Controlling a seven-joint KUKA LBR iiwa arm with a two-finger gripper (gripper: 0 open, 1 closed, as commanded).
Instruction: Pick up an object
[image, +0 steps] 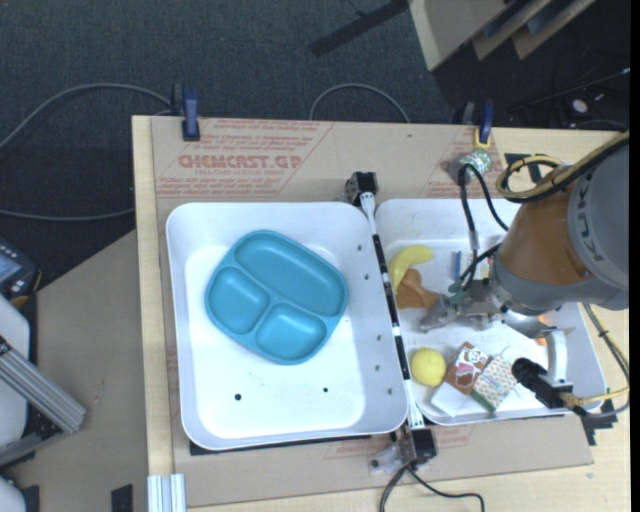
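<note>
i've got the gripper (445, 312) low in the right bin (440, 212), beside the brown piece (413, 291) and yellow banana (409, 262); whether it grips anything i can't tell. nothing looks lifted, so the pick remains; lemon (428, 366) sits nearby
</note>
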